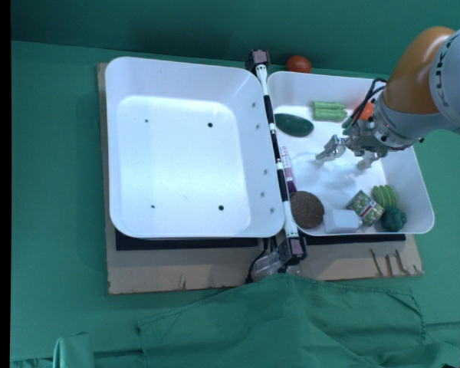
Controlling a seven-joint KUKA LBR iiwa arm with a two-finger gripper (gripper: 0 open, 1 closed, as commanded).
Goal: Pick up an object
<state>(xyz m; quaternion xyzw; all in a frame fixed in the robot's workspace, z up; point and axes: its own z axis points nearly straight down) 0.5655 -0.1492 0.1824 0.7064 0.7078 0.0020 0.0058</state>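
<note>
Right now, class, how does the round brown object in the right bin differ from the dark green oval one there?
The round brown object is a speckled disc near the bin's front edge; the dark green oval object is smooth, elongated and lies towards the back. Brown looks wider. Both lie near the divider side of the right white bin.

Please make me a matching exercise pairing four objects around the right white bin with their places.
Things:
1. round brown object
2. dark green oval object
3. red round object
4. pale green ridged object

Places:
A. outside the bin, beyond its far rim
B. near front left corner of the right white bin
C. far side, right of the oval
D. by the left wall, far half

Pairs: 1-B, 2-D, 3-A, 4-C
</note>
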